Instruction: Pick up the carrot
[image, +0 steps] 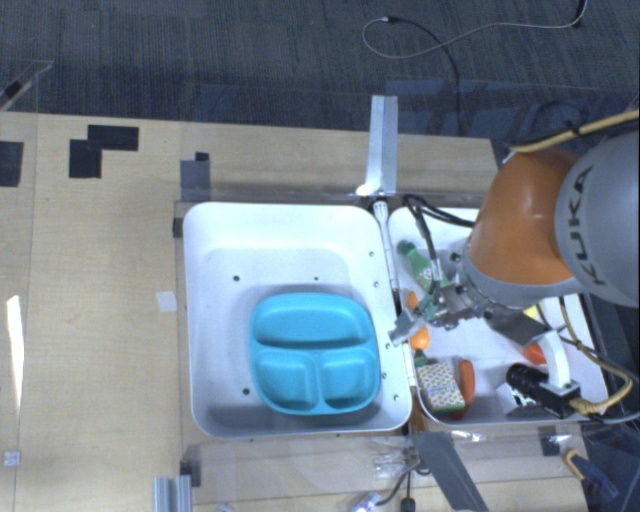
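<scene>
From the camera view, the gripper (415, 322) is low in the right-hand bin (495, 405), close against the wall that bin shares with the left bin (230, 240). Its own body and the cables around it hide whether it is open or closed, so that cannot be told.

The carrot (420, 341) lies right at the gripper's tip. An orange end shows just below the tip toward the view's bottom, and a smaller orange bit shows just above it. The view does not show whether the gripper has hold of it.

Other things crowd close:
- Up-view from the gripper, a green bottle (412, 262) lies along the same wall, near the cables.
- Down-view, just past the carrot, sits a speckled block (441, 388).
- An orange-red stick (466, 376) stands touching that block on the side away from the wall.
- Farther from the wall, well apart from the tip, a yellow piece (531, 313) and a red-orange piece (537, 352) peek out from under the arm.

The arm's orange band (520, 230) covers much of the bin's upper part. Across the wall from the gripper, a blue divided plate (315, 350) rests in the left bin.
</scene>
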